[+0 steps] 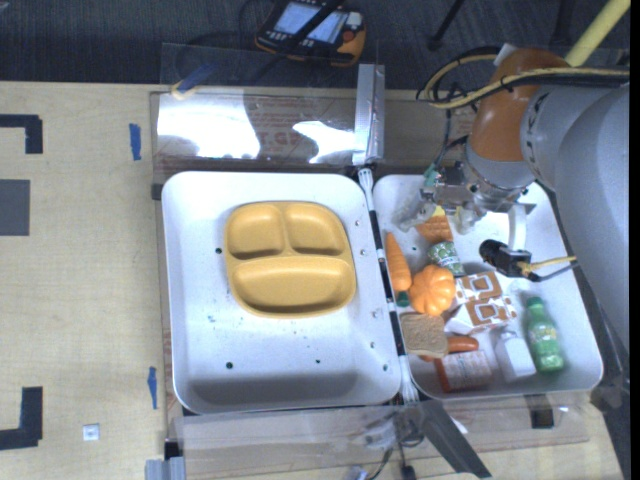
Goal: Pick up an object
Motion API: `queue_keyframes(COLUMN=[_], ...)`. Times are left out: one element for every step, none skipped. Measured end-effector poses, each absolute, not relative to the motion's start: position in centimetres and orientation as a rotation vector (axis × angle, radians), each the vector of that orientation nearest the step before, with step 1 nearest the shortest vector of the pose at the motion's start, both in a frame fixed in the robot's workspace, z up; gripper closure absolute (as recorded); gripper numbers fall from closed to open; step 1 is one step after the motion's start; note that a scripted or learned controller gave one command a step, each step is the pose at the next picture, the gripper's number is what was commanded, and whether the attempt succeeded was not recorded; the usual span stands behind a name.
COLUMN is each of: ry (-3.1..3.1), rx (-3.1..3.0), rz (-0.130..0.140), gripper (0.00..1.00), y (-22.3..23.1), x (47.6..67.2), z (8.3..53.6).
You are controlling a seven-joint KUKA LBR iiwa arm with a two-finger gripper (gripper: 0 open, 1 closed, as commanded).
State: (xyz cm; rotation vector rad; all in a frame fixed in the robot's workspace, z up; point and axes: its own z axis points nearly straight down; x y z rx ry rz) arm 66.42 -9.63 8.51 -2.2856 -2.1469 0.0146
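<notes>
Wooden bench (70, 298) bears 2 white bins (190, 268); dark, perhaps carpeted floor behind.

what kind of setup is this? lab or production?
Most likely a robotics lab grasping rig: two white bins on a bench, toy food such as a small pumpkin, blue tape marks, and a teach pendant behind.

My gripper (437, 206) hovers low over the right bin (570, 268), just behind the small pumpkin (434, 288) there.
</notes>
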Motion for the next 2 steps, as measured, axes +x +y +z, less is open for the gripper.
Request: queue_keyframes(ry=[-2.15,-1.983], rx=[-2.282,-2.439], rz=[0.014,-0.001], gripper=[1.0,1.0], y=[-9.5,-8.9], x=[66.5,66.4], z=[9.6,18.5])
